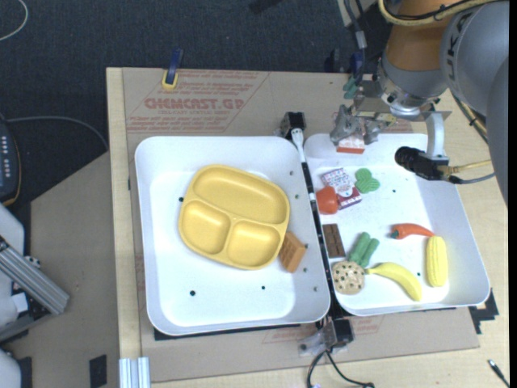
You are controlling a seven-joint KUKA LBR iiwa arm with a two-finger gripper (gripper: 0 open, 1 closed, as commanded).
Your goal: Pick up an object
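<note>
A yellow divided tray [233, 215] fills the left bin [153, 217]. In the right bin [464, 241] lie a banana [397, 277], corn cob [436, 260], red chili [411, 231], cookie [348, 276] and green pieces. Both bins sit on a cardboard-covered bench [202, 99] over dark carpet. The jaws [353, 136] hang at the right bin's far edge above a small orange-and-white item [350, 146]; whether they pinch it, I cannot tell.

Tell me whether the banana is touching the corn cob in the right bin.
Touching, as far as the camera view shows: the banana's far tip meets the lower end of the corn cob with no white bin floor visible between them.
</note>
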